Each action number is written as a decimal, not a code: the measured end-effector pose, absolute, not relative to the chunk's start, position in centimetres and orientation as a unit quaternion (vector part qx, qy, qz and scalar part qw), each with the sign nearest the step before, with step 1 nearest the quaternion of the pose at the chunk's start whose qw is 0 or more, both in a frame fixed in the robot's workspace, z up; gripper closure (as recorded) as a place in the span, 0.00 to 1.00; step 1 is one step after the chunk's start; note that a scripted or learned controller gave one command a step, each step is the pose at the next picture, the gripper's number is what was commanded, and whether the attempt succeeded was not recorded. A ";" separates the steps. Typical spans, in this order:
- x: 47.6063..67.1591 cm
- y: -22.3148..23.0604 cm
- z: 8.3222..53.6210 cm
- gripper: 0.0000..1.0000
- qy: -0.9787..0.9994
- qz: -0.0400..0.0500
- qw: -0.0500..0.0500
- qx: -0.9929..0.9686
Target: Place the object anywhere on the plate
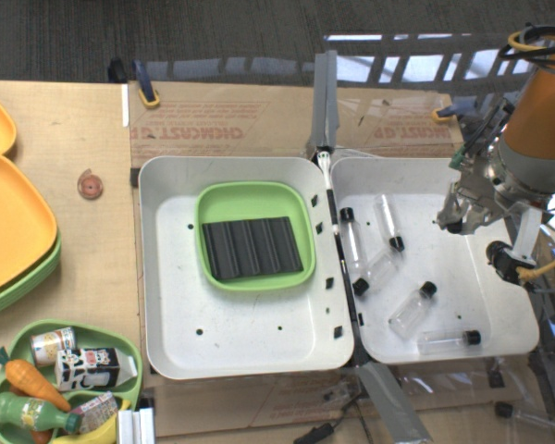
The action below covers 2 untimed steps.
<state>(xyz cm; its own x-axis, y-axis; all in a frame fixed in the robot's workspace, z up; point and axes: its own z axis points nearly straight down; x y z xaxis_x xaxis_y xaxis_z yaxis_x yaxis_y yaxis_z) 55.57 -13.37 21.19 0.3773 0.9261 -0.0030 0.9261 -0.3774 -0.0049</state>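
A green square plate (pixel 255 201) lies in the left bin (pixel 166 276), toward its back. A black ridged slab (pixel 252 248) rests flat on the plate's middle. In the right bin (pixel 499 326) lie several clear vials with black caps, among them one (pixel 388 220) near the middle back, one (pixel 412 311) at the centre front and one (pixel 442 340) by the front wall. My gripper (pixel 455 216) hangs over the right bin's back right part, to the right of the vials and far from the plate. Nothing shows held under it.
Orange plates (pixel 9 211) are stacked on the wooden bench at far left. A green bowl of toy food (pixel 60 382) sits at front left, and a small pink disc (pixel 91 185) lies left of the bins. A cardboard sheet (pixel 231 123) and a metal rail (pixel 416 63) lie behind the bins.
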 end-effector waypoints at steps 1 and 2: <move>56.2 -2.8 19.0 1.00 -0.604 0.003 0.001 -0.797; 54.9 1.1 19.0 1.00 -0.692 0.002 0.001 -0.722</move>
